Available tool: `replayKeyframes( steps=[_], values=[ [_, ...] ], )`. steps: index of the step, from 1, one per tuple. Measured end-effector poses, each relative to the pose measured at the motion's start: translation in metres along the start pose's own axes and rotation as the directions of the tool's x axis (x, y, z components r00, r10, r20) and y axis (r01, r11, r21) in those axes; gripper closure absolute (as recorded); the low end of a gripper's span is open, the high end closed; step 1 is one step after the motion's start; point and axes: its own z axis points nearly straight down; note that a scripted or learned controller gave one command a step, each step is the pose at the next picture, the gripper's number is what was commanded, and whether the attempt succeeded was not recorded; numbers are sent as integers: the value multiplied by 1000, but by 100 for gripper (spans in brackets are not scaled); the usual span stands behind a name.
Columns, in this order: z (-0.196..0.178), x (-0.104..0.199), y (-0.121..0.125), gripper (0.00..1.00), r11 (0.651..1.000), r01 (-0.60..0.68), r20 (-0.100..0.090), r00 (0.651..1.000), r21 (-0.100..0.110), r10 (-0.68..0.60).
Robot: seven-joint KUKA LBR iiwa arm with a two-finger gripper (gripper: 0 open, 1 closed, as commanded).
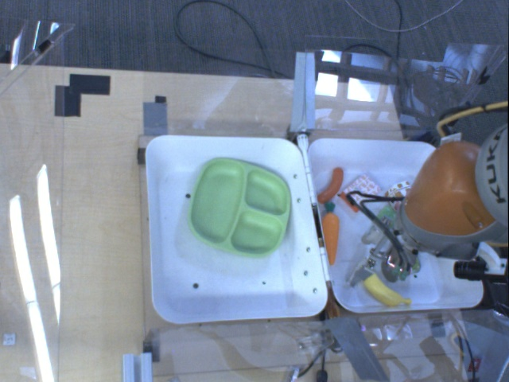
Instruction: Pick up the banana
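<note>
On the far left, your counter point(71, 237) was pale wood with glare streaks and black marks near its back edge, and dark carpet with a looping black cable point(231, 30) ran behind it. Moving right, the left bin point(167, 293) held a green divided plate point(240, 206) lying flat near its middle, with bare white floor all around it out to the walls. The two bins met along a narrow seam. In the right bin point(453, 293), an orange carrot point(331, 237) lay just beside that seam, a reddish sausage point(331, 185) sat behind it, and a small red-and-white packet point(364, 186) lay near the back. The banana point(386, 292) lay close to the front wall, with a little open floor to its left. The pincer point(380, 262) hovered just behind the banana, near it; whether its jaws were spread or closed, you could not tell. The arm's orange band point(449, 189) covered the bin's right side.
</note>
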Motion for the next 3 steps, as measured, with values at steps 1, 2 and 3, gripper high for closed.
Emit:
replayKeyframes(
  steps=[1, 2, 3],
  values=[
    [-13, -2, 3, 100, 1000, 0, 7, 1000, -4, 0],
    [-1, 2, 1, 100, 954, -299, -1, 954, 3, 299],
    [-96, 6, 69, 100, 925, -380, -5, 925, 7, 380]
  ],
)
